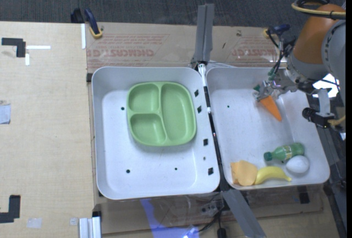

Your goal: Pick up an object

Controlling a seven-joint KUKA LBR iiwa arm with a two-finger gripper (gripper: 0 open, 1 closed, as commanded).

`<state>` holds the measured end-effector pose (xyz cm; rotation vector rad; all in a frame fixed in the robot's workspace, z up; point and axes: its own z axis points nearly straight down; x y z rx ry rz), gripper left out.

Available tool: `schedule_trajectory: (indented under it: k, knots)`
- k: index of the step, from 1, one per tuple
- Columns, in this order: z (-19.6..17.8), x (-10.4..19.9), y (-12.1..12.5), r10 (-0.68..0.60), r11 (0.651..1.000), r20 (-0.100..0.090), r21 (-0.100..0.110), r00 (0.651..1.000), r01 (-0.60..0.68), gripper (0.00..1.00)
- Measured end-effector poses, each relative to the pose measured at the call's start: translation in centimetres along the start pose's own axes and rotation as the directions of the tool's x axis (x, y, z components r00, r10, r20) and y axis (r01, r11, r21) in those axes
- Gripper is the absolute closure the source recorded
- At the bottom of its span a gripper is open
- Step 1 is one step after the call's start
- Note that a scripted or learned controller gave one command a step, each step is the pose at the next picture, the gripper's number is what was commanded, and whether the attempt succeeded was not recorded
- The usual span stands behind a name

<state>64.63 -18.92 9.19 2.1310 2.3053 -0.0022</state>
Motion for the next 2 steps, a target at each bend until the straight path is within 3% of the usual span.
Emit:
schedule_trajectory:
  k: [1,2]
  knots:
    - [-5.0,-2.7,-3.2,-0.175,0.985,-0.001,0.0,0.985,0.175,1.0]
    - [-9.2,3.8,1.0,-0.024,1.0,-0.001,0.0,1.0,0.024,1.0]
